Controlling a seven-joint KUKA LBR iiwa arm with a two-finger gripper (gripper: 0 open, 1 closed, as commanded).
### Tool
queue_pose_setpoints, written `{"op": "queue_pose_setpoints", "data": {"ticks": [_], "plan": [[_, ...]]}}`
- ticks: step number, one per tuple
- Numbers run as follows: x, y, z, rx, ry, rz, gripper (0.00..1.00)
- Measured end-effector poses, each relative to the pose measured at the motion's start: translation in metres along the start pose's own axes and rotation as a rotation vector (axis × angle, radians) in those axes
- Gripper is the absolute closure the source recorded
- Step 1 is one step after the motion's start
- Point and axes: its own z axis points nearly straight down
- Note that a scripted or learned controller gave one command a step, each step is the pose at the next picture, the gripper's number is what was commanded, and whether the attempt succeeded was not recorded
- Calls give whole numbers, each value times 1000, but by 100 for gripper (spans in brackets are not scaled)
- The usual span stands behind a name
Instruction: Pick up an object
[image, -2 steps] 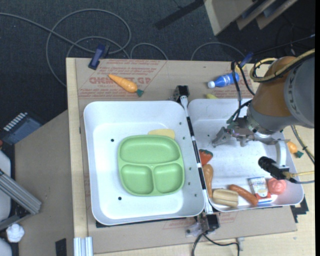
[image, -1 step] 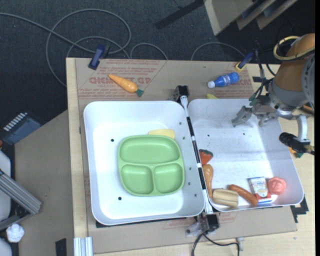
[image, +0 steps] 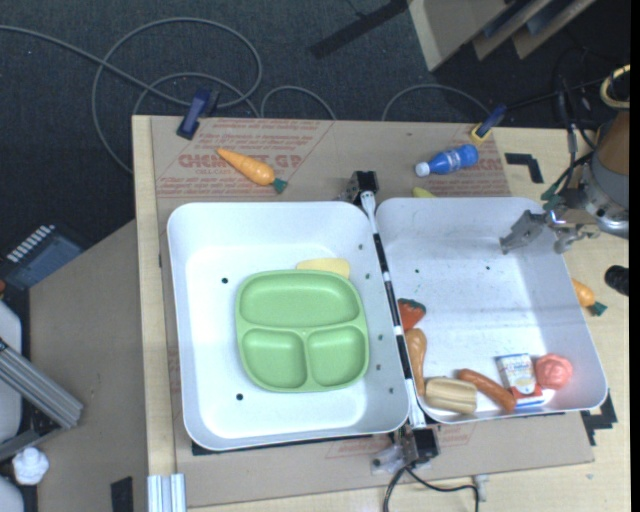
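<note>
A: Where is the gripper (image: 535, 228) sitting?

B: Over the far right corner of the right bin (image: 470, 250), with bare white floor beneath it. Whether it is wide or narrow, I cannot tell, and nothing shows in its grasp.

A: Biggest thing, measured from it?

B: The left bin (image: 200, 300), well off to its left, holding a green divided tray (image: 300, 330) with a pale yellow piece (image: 323, 266) just past the tray's far edge.

A: And the things it could pick?

B: All well nearer the camera than the gripper, along the right bin's near edge: a bread roll (image: 450, 396), an orange sausage (image: 488, 389), a small carton (image: 516, 373) and a pink ball (image: 553, 371).

A: Outside the bins?

B: A blue-and-white bottle (image: 448, 161) just left and beyond, and a toy carrot (image: 250, 167) far left.
</note>
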Motion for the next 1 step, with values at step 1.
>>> {"op": "queue_pose_setpoints", "data": {"ticks": [1], "plan": [[53, -102, 83, 7, 5, 0, 0]]}}
